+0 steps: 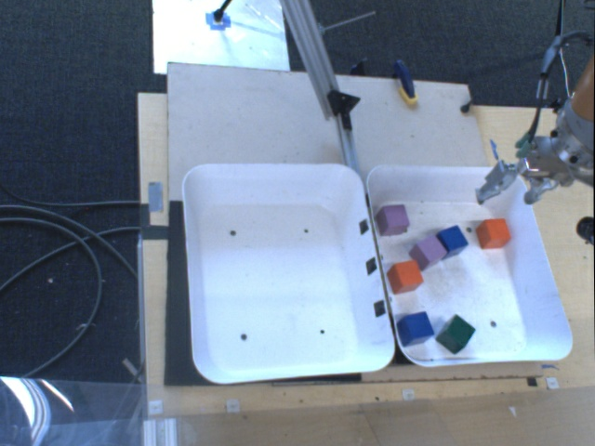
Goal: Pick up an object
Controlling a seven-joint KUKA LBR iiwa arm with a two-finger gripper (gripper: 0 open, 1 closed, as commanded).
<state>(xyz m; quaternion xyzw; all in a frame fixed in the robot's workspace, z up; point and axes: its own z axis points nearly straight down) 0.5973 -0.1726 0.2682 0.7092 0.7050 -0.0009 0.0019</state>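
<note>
Seven small cubes lie in the right-hand shallow white plastic bin (548,314): a lilac cube (392,218) near the bin's upper left, a second lilac cube (428,251) touching a blue cube (453,240), an orange cube (493,233) toward the right wall, a second orange cube (404,276) just below the lilac-and-blue pair, a second blue cube (415,328) and a dark green cube (456,334) side by side near the front rim.

Left-hand shallow white plastic bin (200,249): four dark dots on its floor, no cubes.

Two-finger metal pincer (510,182): poised above the upper right corner of the right bin, fingers spread apart with nothing between them, apart from every cube. Nearest item: the orange cube by the right wall, just below it.

Step in hand, as judged: the approach, with no grasp yet made. The next move would call for centring over one cube, most readily the nearby orange one, which stands clear of its neighbours, then descending and closing. The touching lilac and blue pair would likely be harder to take singly.

Surface: pale wooden tabletop (153,156) under a white board (251,110), with black strips at the bins' shared edge. A slanted metal rod (311,45) crosses the top. Surroundings: dark carpet (65,82) and loose black cables (56,240) at left.
</note>
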